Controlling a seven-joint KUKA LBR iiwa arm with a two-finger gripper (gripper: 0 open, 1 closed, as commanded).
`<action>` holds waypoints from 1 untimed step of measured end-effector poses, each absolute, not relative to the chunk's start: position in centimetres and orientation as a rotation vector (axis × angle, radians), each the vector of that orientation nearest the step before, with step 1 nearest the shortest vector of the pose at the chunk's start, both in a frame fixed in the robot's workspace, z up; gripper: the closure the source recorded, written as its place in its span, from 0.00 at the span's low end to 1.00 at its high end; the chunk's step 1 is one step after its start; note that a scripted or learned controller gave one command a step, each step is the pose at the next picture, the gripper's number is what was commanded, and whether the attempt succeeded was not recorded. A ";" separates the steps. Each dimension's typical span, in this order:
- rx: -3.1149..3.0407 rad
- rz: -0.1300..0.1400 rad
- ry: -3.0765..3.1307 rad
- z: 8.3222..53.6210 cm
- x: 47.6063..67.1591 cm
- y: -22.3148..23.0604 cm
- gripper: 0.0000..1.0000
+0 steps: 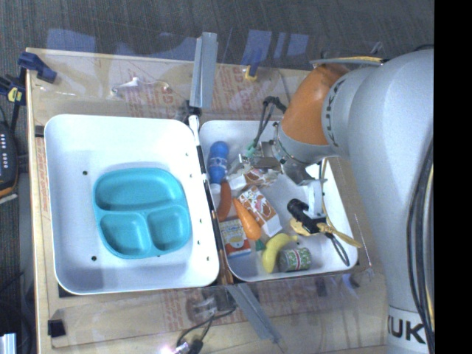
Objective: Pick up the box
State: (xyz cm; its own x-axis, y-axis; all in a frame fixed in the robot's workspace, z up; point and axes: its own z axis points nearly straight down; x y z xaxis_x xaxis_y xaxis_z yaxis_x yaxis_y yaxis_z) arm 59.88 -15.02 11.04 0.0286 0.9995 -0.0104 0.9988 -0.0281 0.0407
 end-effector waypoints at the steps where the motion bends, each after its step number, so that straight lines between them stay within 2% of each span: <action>1: 2.493 0.027 1.875 10.9 65.1 -15.9 0.00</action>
State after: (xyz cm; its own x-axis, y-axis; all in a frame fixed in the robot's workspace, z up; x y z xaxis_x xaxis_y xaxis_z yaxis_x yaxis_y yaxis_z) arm 65.12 -15.90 10.94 0.2775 0.9607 0.0003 0.9604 -0.2774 0.0280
